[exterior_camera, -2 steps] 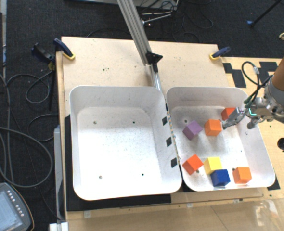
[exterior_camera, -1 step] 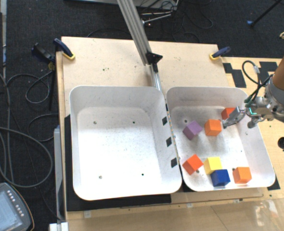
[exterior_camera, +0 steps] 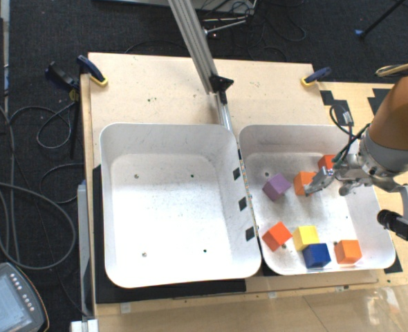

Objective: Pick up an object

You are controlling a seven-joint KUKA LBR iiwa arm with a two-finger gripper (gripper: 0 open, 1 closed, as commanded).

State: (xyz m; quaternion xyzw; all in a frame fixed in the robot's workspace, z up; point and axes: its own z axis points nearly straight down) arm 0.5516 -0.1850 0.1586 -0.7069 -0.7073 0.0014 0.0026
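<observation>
The right bin point(exterior_camera: 370, 220) holds several small blocks. A purple block point(exterior_camera: 276, 186) lies near its middle left, and an orange block point(exterior_camera: 302, 182) sits just to its right. My gripper point(exterior_camera: 319, 181) is low in the bin, right against the right side of that orange block. A red-orange block point(exterior_camera: 326, 162) shows just behind the gripper, partly hidden by it. Along the front of the bin lie an orange block point(exterior_camera: 278, 235), a yellow block point(exterior_camera: 305, 236), a blue block point(exterior_camera: 317, 255) and another orange block point(exterior_camera: 348, 251).
The left bin point(exterior_camera: 121, 185) stands beside the right one, and their rims meet at a shared wall point(exterior_camera: 244, 192). A metal pole point(exterior_camera: 193, 37) slants across the back of the bench. The arm's grey body point(exterior_camera: 391, 147) overhangs the right bin's right edge.
</observation>
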